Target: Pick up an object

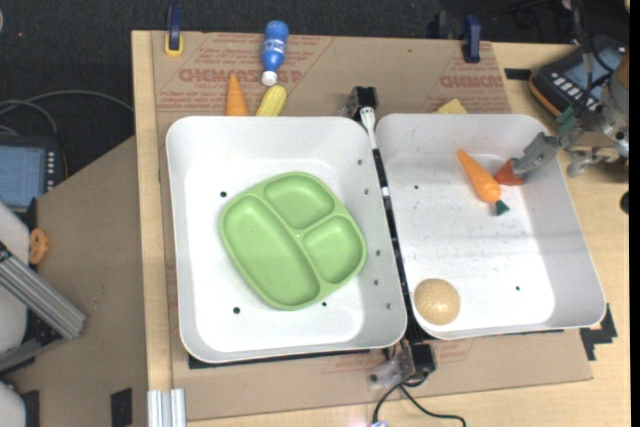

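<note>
Closest to the lens is the front edge of the table [100, 245], a big cardboard sheet clamped down at the back, and everything else sits on that. Next in size are the two white bins side by side: the left bin [200, 315] and the right bin [560, 275], touching along the middle.

The left bin holds a green divided plate [292, 239], three compartments, lying flat and a bit rotated, nothing in it.

The right bin has what counts for the pickup. A round tan ball [436, 300] sits down in the near left corner, well apart from the rest. Up toward the far right is a toy carrot [479, 176] lying on a diagonal, green tip pointing toward the near side, and a small red thing [509, 175] is just beside it on the right, can't say what it is.

The pincer [530, 158] comes in from the right and sits low by that red piece, very near the carrot. Too small and blurry for me to say whether it's wide or narrow, and I can't see anything between its tips, so I wouldn't call it a grab.

Behind the bins there's loose stuff on the cardboard: a blue and white bottle [273, 50], another small carrot [235, 97] and a yellow piece [272, 99].

What could go wrong, my guess: the carrot is thin and tapered, so closing off-centre may just squirt it sideways or spin it. The red piece is crowded against it too, so it might get nudged or clamped instead.
</note>
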Motion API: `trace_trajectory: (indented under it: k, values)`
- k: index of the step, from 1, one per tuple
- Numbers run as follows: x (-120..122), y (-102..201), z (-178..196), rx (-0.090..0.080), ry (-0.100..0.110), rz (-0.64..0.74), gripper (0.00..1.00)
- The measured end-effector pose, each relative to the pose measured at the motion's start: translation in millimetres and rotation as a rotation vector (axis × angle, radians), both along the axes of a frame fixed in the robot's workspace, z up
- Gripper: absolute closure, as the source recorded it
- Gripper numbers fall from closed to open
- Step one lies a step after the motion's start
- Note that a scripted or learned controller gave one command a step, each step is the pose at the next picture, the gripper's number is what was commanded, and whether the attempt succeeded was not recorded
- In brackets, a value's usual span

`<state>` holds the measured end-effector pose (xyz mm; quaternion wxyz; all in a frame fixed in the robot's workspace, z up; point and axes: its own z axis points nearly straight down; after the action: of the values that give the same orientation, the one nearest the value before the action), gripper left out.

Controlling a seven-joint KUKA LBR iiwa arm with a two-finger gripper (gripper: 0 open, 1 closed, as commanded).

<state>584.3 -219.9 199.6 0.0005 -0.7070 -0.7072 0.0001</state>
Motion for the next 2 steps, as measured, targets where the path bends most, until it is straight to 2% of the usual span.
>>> trace_trajectory:
  k: [1,2]
  values:
    - [1.2,15.0,-121.4,0.002,0.005,0.002,0.00]
    - [74.6,3.3,-115.3,0.016,0.009,0.005,0.00]
